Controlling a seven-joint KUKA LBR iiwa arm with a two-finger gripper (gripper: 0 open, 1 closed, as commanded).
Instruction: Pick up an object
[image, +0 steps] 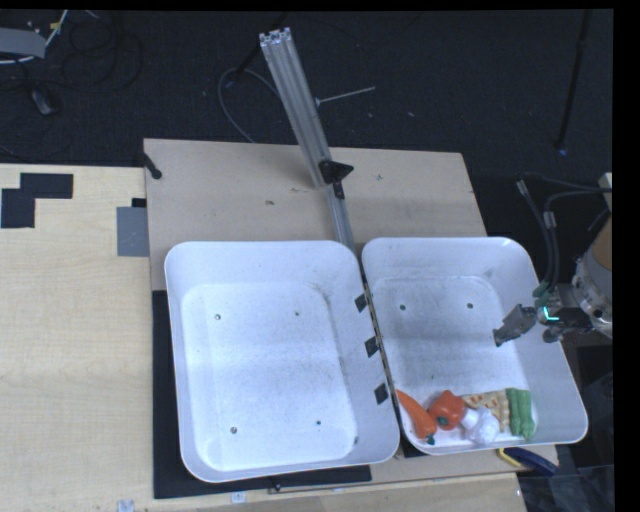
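Our hand (517, 326) hovers at the right bin's (440, 262) right rim; we cannot tell its opening. The objects (470, 412) cluster in its near corner, so we should descend over 1.

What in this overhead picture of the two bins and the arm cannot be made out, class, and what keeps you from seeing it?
1. Gripper, camera view: small, dark and blurred at the right bin's right side; whether it is open or shut cannot be told.
2. Arm, camera view: cut off by the right edge.
3. White object in the pile at the right bin's near edge: too small and washed out to identify.
4. Blue and yellow item: partly hidden under the bin's rim.
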